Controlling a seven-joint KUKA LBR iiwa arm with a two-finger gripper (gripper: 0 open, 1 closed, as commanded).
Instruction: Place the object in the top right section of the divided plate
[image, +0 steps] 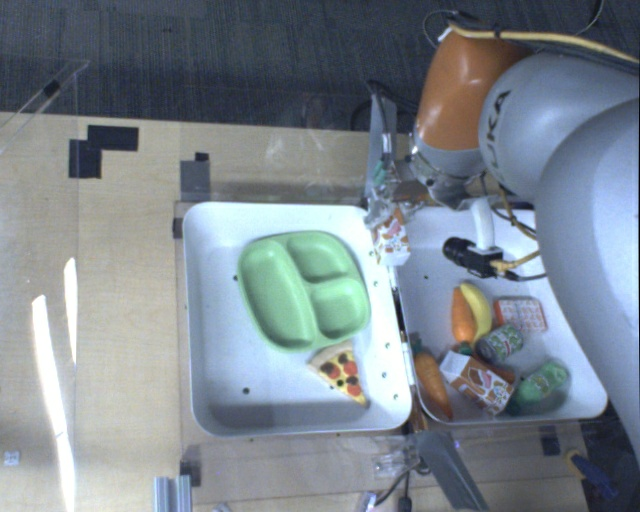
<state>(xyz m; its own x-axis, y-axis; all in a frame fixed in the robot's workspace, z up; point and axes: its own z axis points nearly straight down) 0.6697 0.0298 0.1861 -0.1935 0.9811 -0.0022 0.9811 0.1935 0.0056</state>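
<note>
Green divided plate (303, 288) lies unfilled; gripper (388, 222) pinches a small carton (392, 238) over the bins' divide, placing remains.

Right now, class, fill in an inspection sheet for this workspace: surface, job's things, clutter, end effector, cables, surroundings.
Surface: wooden bench bearing a left bin and a right bin.
Job's things: green divided plate in the left bin; small printed packet at the end effector's tip, over the bins' shared edge.
Clutter: pizza slice by the plate; banana, carton and a green item in the right bin.
End effector: above the packet; grasp unclear.
Cables: yellow cable near the wrist.
Surroundings: dark floor beyond the bench.
</note>
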